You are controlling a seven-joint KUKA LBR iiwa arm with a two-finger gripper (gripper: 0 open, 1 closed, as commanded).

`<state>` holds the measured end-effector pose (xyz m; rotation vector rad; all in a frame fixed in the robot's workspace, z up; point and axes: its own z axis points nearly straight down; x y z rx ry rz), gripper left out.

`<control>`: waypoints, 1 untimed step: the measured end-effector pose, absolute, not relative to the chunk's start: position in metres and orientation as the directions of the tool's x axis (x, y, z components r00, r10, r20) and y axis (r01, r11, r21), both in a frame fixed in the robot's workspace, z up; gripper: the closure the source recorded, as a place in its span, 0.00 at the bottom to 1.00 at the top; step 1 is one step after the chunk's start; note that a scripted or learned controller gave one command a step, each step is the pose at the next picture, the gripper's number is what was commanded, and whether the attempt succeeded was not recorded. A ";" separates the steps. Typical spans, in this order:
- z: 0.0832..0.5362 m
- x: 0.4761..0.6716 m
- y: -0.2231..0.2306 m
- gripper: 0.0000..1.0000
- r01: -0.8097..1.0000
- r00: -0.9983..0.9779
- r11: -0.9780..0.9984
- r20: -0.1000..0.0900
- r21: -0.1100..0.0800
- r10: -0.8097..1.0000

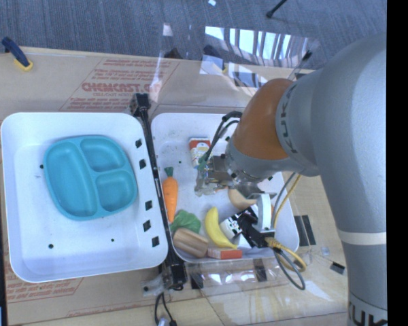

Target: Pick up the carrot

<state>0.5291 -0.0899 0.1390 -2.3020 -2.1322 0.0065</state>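
Camera view: your carrot lies at the right bin's left wall, above a green toy. The gripper hangs just right of it, finger state impossible to tell. You're in the approach; next, shift left and descend.

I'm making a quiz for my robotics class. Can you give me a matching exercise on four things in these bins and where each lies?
Things:
1. tray
2. carrot
3. banana
4. carton

Places:
A. right bin, along its left wall
B. left bin
C. right bin, far end
D. right bin, near end, right of the carrot

Pairs: 1-B, 2-A, 3-D, 4-C
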 end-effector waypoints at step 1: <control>0.193 0.525 0.008 1.00 0.998 0.055 -0.055 0.002 -0.006 0.998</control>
